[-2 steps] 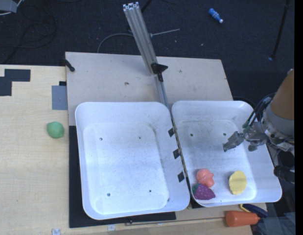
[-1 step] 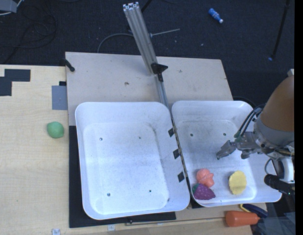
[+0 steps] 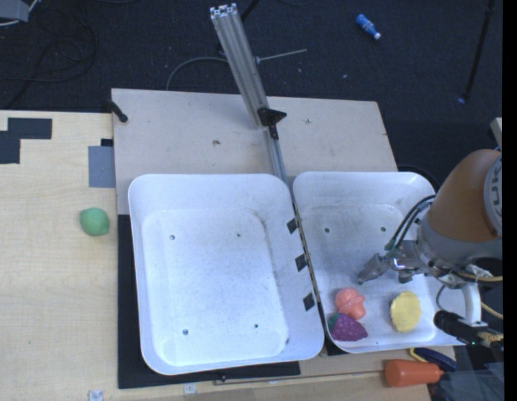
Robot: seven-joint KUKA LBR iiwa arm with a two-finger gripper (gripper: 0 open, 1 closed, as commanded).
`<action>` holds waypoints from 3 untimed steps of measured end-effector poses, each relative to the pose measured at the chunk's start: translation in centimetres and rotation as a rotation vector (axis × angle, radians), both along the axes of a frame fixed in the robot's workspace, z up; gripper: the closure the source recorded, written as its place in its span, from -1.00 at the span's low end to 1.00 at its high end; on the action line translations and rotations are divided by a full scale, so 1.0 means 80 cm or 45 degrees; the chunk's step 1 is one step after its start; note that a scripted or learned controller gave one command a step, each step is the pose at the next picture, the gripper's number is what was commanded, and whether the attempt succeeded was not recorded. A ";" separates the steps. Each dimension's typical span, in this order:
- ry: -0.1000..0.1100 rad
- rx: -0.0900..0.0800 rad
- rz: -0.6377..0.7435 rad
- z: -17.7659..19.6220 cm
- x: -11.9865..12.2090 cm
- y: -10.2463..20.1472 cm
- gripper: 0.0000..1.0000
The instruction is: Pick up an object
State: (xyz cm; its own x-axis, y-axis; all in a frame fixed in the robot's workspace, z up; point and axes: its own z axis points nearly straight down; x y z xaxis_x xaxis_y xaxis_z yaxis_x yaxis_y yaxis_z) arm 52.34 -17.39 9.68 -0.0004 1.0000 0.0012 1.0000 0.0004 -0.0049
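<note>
yellow object just below claw, apart.

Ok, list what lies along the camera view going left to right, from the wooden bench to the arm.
Green ball → left bin → right bin → orange toy → claw → yellow toy → grey arm.

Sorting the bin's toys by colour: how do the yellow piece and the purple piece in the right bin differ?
The yellow piece is smooth and rounded; the purple piece looks bumpy, like a grape bunch. The yellow piece lies apart, while the purple piece touches an orange piece. Both rest near the front rim of the right bin.
</note>
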 end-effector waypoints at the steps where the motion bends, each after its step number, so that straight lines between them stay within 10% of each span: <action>1: -0.006 -0.002 -0.003 0.015 0.001 -0.002 1.00; 3: -0.010 -0.002 0.000 0.123 0.006 0.005 1.00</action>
